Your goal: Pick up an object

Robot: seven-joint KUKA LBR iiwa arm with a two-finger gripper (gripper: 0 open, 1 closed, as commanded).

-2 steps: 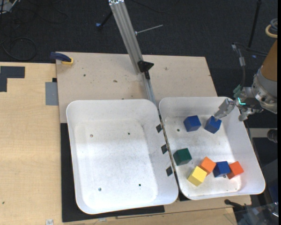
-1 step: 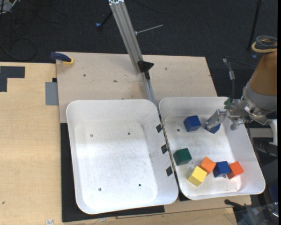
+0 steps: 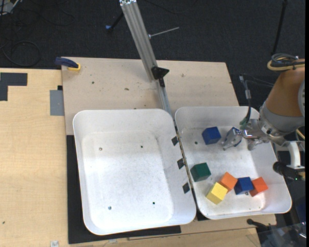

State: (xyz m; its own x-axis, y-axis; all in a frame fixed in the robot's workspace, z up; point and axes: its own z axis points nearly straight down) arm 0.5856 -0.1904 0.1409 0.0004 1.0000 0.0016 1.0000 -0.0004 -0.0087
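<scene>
In the right bin (image 3: 275,202) lie several coloured blocks. A blue cube (image 3: 211,135) sits near the bin's upper middle. A dark green cube (image 3: 200,171) rests by the left wall. Lower down, an orange block (image 3: 228,180), a yellow block (image 3: 217,193), a second blue block (image 3: 243,185) and a red-orange block (image 3: 258,186) cluster together. My gripper (image 3: 240,142) hangs over the bin just right of the upper blue cube, open, with nothing between its fingers (image 3: 230,139).
The left bin (image 3: 92,210) stands beside the right one, divided by a shared wall with black clips (image 3: 180,163). A slanted aluminium rail (image 3: 141,40) rises behind the bins. A blue-yellow clamp (image 3: 68,63) lies at the board's far left corner.
</scene>
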